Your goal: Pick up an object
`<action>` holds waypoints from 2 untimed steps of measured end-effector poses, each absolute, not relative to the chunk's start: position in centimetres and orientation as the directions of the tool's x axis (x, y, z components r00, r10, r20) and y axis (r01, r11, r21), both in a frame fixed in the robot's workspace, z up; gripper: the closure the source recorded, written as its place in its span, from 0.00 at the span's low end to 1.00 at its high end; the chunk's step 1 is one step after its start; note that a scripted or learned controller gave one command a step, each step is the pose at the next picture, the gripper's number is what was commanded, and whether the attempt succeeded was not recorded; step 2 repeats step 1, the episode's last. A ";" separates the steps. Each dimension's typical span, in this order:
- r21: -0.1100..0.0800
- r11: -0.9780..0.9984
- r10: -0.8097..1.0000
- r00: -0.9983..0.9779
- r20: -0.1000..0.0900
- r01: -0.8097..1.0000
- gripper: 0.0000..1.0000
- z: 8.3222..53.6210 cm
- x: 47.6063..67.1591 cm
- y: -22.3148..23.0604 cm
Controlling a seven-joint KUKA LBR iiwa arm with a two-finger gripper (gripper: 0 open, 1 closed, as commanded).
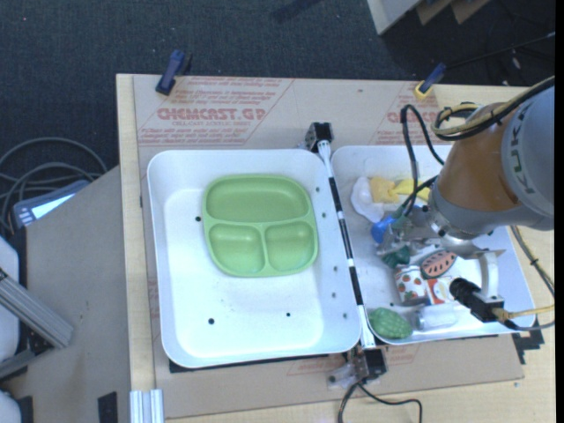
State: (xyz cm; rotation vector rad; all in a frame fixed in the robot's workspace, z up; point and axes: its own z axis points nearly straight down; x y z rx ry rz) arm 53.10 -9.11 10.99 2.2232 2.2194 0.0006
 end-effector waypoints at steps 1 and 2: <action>0.001 0.002 1.000 -0.002 0.001 1.000 1.00 18.5 55.8 -1.3; 0.001 0.002 1.000 -0.002 0.001 1.000 1.00 18.5 55.8 -1.3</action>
